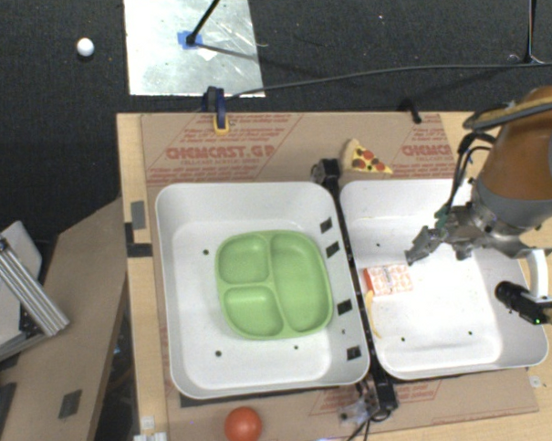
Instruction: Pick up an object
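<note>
A small red-and-white packet [388, 280] lies flat in the right bin [464, 348], close to its left wall. My gripper [423, 246] hangs over the same bin, up and to the right of the packet, with its dark fingers pointing left toward it. Nothing shows between them, and the packet lies apart from the gripper. A green divided plate [272, 284] sits in the middle of the left bin [190, 228].
A pizza-slice toy [366, 158] lies on the cardboard behind the bins. A red-orange ball [243, 426] rests on the bench in front of the left bin. Black clips line the wall between the two bins. A metal rail [23, 285] stands at far left.
</note>
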Controlling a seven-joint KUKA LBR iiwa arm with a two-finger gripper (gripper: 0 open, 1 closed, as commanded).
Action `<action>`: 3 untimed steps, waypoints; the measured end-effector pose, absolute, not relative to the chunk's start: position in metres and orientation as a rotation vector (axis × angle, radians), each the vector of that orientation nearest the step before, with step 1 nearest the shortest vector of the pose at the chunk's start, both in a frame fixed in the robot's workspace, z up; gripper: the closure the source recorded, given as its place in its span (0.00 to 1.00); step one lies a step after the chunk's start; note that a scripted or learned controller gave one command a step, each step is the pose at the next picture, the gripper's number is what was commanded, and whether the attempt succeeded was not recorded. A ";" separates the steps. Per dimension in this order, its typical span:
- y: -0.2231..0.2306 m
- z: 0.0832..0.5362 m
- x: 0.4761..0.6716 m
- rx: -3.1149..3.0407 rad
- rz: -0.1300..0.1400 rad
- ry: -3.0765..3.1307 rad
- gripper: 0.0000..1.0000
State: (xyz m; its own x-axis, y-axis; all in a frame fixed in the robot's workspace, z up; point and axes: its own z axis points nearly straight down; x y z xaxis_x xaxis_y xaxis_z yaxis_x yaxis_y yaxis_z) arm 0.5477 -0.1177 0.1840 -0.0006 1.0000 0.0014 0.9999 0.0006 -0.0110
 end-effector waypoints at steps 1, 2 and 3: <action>-0.118 0.190 0.551 -2.219 -0.001 -2.226 0.00; -0.122 0.147 0.553 -2.219 0.002 -2.222 0.00; -0.126 0.090 0.559 -2.222 -0.006 -2.222 0.00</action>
State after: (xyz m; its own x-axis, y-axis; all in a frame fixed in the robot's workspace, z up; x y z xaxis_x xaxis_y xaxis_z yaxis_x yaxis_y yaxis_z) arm 0.5590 -0.1259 0.0900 -0.0003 1.0000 0.0022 1.0000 0.0002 0.0031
